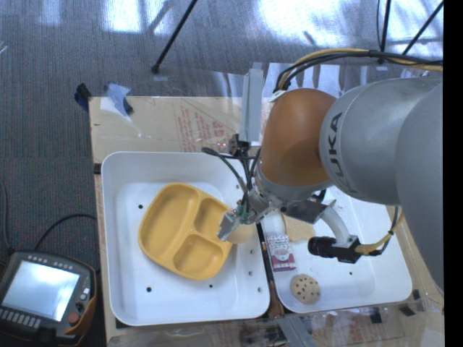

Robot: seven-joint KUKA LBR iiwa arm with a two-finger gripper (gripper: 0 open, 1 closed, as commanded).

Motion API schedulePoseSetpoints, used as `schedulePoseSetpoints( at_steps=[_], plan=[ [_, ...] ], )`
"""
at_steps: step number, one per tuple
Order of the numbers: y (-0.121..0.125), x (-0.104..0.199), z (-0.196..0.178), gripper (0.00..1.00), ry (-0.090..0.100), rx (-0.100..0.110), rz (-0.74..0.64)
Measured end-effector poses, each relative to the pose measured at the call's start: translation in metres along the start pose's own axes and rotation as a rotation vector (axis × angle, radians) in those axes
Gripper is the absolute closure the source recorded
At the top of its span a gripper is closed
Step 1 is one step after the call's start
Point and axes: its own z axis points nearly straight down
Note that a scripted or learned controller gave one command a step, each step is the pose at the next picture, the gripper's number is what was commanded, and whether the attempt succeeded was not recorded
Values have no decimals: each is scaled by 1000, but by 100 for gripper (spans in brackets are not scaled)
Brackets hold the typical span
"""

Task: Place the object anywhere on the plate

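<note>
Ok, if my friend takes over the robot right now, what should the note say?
Pincer: down at the right edge of the yellow plate in the left bin. I cannot tell whether it is open or shut, or whether it carries anything.
Things: the plate has three compartments and lies tilted in the left bin. In the right bin lie a small red and white packet near the divider and a round speckled cookie near the front.
Done: nothing seen lying on the plate.
Left: get the object onto the plate, then check that it lies there.
</note>
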Motion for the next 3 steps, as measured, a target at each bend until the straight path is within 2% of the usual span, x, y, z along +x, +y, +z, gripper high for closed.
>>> schedulePoseSetpoints(
  at_steps=[1,2,3],
  plan=[
    [4,31,0,100,0,1,-258],
    [24,46,9,100,-1,-1,-403],
    [24,46,8,0,-1,-1,-402]
  ],
)
